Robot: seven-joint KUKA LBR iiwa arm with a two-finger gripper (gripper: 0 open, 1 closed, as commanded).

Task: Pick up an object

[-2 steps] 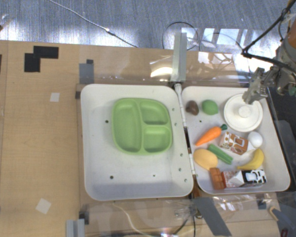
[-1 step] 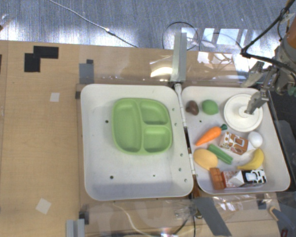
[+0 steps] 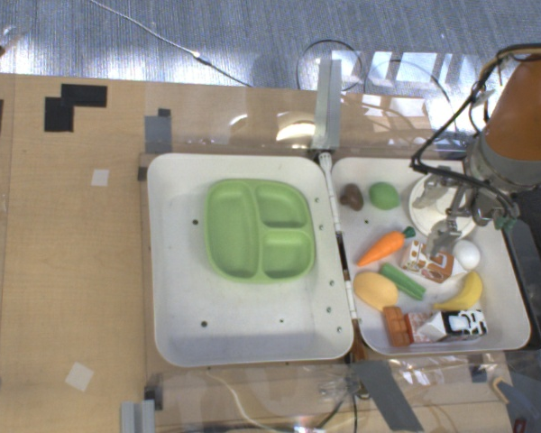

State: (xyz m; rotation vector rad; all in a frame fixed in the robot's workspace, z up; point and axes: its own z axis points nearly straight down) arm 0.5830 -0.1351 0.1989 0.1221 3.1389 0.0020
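The gripper (image 3: 446,233) hangs over the right bin (image 3: 514,287); whether it is released or clenched cannot be told. Just below its tip lies a small printed carton (image 3: 430,262), probably light and stiff, best pinched across its flat sides.

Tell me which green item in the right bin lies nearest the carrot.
The cucumber, the long dark green piece just below the carrot; the round lime sits farther up.

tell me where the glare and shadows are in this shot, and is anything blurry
In the camera view, bright glare streaks the clear panel behind the right bin; a soft shadow pools along the left bin's lower edge; the green plate is evenly lit; the gripper looks soft and hard to resolve above the toy food.
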